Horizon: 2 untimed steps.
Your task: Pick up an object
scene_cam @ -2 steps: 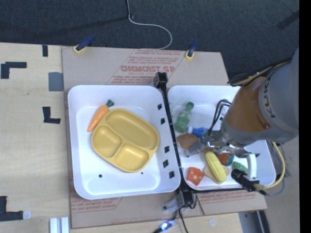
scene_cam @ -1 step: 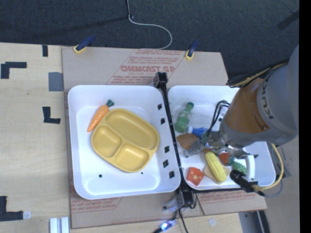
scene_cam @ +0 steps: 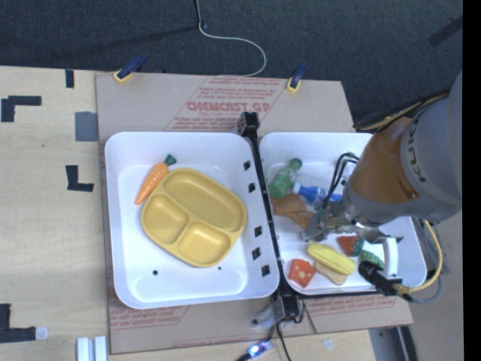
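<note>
My gripper (scene_cam: 322, 228) hangs low in the right bin (scene_cam: 406, 273), its dark fingers just above a yellow corn cob (scene_cam: 331, 261). Whether anything sits between the fingers is hidden by the wrist. Around it lie a brown flat piece (scene_cam: 291, 210), a green bottle (scene_cam: 285, 180), a blue item (scene_cam: 310, 194), a red block (scene_cam: 301, 274) and a small red and green piece (scene_cam: 359, 247). The grey arm with its orange band (scene_cam: 383, 171) covers the bin's right part.
The left bin (scene_cam: 124, 224) holds a yellow divided plate (scene_cam: 194, 216) and an orange toy carrot (scene_cam: 152, 180) at its upper left. A black divider (scene_cam: 259, 201) runs between the bins. Cardboard (scene_cam: 225, 104) lies under both.
</note>
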Available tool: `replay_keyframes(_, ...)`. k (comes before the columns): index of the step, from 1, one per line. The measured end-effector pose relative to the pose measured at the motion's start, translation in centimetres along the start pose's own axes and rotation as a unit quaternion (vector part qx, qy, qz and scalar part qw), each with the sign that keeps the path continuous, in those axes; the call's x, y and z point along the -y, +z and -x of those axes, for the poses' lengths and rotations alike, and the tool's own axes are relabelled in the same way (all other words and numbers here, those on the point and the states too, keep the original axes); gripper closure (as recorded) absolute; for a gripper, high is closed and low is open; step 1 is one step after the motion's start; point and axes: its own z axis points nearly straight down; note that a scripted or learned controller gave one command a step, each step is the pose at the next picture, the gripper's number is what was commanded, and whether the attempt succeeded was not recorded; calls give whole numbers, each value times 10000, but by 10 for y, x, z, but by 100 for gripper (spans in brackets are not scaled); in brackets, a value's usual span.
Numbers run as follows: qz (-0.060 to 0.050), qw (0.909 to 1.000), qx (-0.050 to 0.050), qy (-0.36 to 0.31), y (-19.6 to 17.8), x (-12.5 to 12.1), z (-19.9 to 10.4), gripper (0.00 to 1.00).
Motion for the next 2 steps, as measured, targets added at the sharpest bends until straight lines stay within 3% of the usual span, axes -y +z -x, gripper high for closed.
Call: replay_keyframes(2, 11, 10000, -5, -6, -103, 11, 3, 100)
